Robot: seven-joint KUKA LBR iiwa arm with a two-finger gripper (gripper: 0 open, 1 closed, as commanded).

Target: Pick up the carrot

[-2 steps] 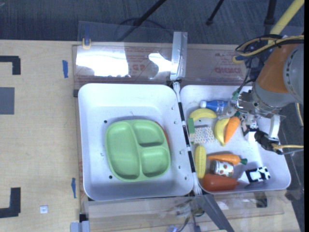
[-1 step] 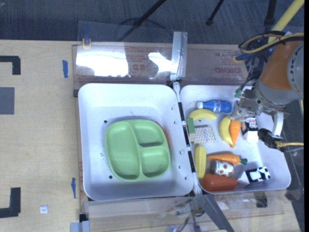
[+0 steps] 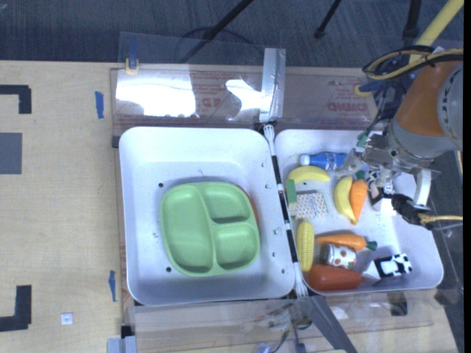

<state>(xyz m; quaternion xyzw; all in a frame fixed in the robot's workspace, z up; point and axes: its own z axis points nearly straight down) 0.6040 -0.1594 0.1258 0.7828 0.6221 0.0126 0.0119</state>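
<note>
An orange carrot (image 3: 358, 199) stands on end in the right bin (image 3: 427, 250), pressed against a yellow lemon-like fruit (image 3: 343, 195). A second, longer orange carrot-like piece (image 3: 342, 239) with a green end lies flat nearer the front. My gripper (image 3: 377, 181) hangs low over the bin's back right part, just right of the upright carrot and very close to its top. The wrist hides the tips, and nothing can be seen held.
The right bin also holds a blue bottle (image 3: 324, 160), a banana (image 3: 309, 175), a corn cob (image 3: 305, 244), a small can (image 3: 340, 257), a red pepper (image 3: 335, 276) and a black-and-white cow toy (image 3: 394, 265). A green divided plate (image 3: 212, 226) lies in the left bin (image 3: 140, 197).
</note>
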